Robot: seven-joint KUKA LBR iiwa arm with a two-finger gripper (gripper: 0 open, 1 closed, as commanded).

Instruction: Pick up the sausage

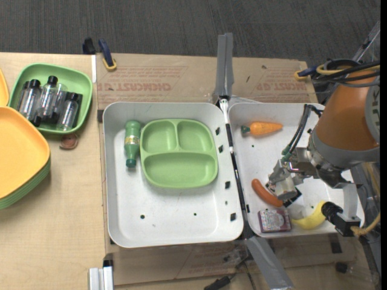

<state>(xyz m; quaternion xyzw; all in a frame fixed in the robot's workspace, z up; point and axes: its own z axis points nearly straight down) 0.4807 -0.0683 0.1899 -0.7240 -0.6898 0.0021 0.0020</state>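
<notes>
One sausage (266, 193) | orange-red, short, slanted | right bin (254, 162)

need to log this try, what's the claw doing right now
claw: open or shut cannot be told; it sits low in the right bin, right by one end of the sausage.

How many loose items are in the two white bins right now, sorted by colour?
Green: 2, the divided plate and the bottle
Orange: 2, the carrot and the sausage
Yellow: 1, the banana
Purple: 1, the packet
Total: 6
</notes>
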